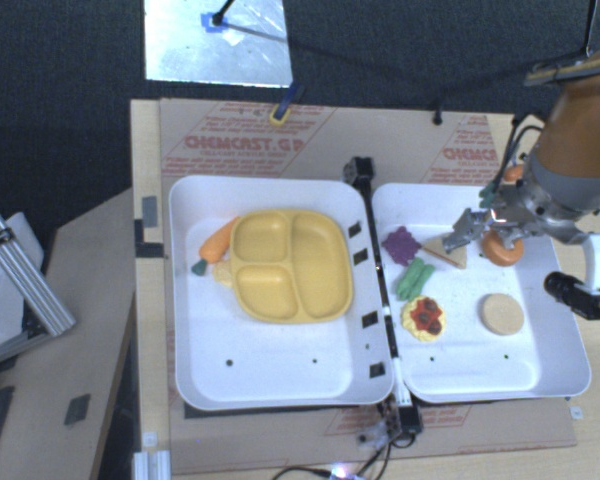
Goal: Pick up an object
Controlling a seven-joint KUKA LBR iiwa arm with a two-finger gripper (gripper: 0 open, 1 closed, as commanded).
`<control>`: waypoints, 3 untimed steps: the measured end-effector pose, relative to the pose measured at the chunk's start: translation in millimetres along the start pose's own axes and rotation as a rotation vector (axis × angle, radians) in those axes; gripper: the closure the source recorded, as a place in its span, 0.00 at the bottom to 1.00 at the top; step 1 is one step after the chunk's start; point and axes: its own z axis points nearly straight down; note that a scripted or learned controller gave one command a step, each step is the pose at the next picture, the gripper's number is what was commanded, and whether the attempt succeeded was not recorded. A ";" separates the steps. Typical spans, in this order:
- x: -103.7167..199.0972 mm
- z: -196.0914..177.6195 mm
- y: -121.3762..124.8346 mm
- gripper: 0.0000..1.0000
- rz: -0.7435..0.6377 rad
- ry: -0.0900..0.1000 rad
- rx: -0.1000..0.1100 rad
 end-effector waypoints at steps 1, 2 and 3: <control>0.1 -6.9 2.3 0.00 -0.002 -0.002 -0.013; 7.1 37.5 5.0 0.00 -0.001 0.000 -0.009; 16.6 91.0 2.1 0.00 0.000 0.000 -0.010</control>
